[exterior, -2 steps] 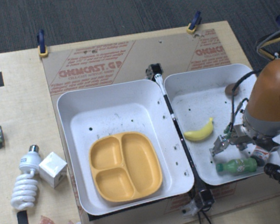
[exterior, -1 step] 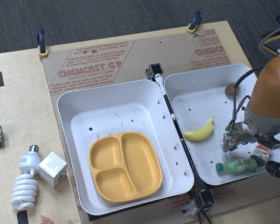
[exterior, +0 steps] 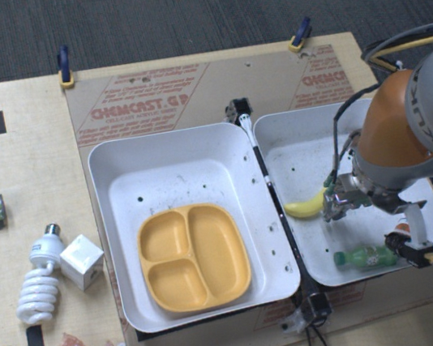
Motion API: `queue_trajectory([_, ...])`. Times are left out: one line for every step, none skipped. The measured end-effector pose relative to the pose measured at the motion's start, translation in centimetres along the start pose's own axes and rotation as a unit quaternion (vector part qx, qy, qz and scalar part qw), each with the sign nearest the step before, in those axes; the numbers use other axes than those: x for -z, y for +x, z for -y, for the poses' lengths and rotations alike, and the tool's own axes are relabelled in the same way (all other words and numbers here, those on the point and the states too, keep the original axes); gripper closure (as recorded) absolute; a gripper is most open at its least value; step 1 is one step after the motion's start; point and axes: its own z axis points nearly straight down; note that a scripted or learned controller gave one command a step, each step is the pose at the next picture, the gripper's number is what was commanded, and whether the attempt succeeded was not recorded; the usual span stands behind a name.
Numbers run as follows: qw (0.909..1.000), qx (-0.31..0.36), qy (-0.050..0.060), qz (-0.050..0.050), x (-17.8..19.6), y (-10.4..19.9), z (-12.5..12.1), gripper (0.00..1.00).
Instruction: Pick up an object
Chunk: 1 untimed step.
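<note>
One curved yellow banana point(exterior: 306, 207) beside pincer point(exterior: 333, 208); pincer state unclear

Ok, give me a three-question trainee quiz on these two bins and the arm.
1. True or false: the yellow plate lies in the left bin.
2. Which thing lies nearest the gripper? A) banana B) green bottle C) light bulb
3. Fill in: the green bottle lies in the ___ bin.

Key: 1 true; 2 A; 3 right.
</note>
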Motion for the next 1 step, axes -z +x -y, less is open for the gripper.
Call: queue_trajectory([1.0000, -0.001, 0.000, 0.000, -0.81, -4.75, -2.88, 1.00])
